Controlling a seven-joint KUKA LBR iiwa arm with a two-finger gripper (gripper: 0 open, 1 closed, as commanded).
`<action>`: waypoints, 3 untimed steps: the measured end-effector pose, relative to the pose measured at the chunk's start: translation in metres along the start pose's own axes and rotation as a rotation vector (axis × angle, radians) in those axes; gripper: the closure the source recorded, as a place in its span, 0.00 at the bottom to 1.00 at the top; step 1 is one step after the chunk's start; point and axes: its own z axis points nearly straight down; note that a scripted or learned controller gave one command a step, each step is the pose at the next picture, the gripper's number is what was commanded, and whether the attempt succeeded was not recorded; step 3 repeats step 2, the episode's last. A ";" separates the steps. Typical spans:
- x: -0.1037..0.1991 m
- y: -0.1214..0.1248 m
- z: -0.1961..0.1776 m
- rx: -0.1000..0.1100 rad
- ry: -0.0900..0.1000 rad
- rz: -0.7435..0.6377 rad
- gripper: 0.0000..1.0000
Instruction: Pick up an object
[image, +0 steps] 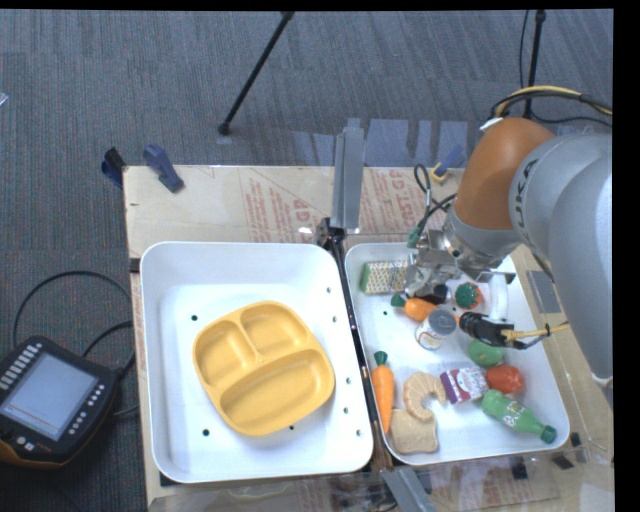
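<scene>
My gripper (428, 284) hangs low over the far part of the right bin (560, 400), below the orange wrist band. Just under it lie a small orange toy (418, 309) and a grey can (438, 326). A teal ball (466, 295) sits to its right, and a grey-green grater-like piece (382, 277) to its left. Nearer the front are a carrot (384, 392), a croissant (424, 388), a bread slice (413, 432), a purple packet (463, 383), a red tomato (506, 378), a green fruit (487, 352) and a green bottle (516, 416).
The left bin (165, 300) holds a yellow divided plate (264, 367). A metal divider post (346, 190) stands between the bins at the back. The arm's grey body (570, 230) covers the right bin's far right corner. A teach pendant (45, 395) lies on the floor at left.
</scene>
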 end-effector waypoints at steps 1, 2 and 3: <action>0.091 -0.019 -0.096 0.006 0.006 -0.047 1.00; 0.127 -0.074 -0.188 0.010 0.004 -0.385 1.00; 0.127 -0.074 -0.188 0.010 0.004 -0.385 1.00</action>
